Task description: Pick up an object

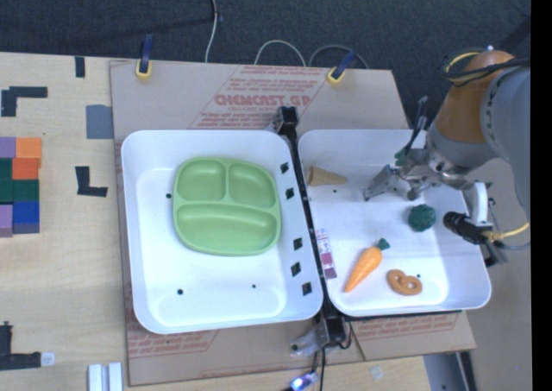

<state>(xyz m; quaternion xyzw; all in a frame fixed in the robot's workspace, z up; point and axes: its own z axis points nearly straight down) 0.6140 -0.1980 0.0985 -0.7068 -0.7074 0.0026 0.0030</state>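
Four small things lie in the right bin (466,299): a pretzel (404,282) nearest its front rim, a carrot (364,266) beside it, a green lump (422,217) farther back, and a cone (324,177) by the far-left wall. Between lump and cone, the gripper (395,184) hovers with fingers spread, holding nothing.

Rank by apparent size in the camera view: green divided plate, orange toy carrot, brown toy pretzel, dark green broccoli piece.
1. Green divided plate, by far the largest.
2. Orange toy carrot.
3. Brown toy pretzel and dark green broccoli piece look about alike; no ranking between them.
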